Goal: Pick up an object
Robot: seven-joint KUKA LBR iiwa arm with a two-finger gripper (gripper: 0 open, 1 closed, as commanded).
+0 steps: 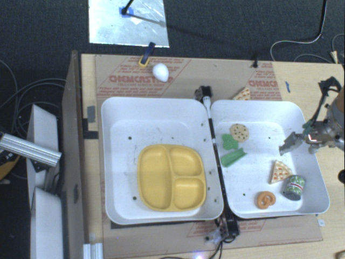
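The right bin [253,109] holds a round cookie [239,132], two green pieces [232,150], a pizza slice [280,172], a pretzel [266,199] and a small green can [294,187]. My gripper [291,143] reaches in over the bin's right side, above the pizza slice and to the right of the cookie. Nothing shows between its fingers.
The left bin [124,123] holds a yellow divided plate [171,177]. A white egg [160,72] and a cracker-like piece [242,95] lie on the cardboard behind the bins. Cables run at the far right and left of the bench.
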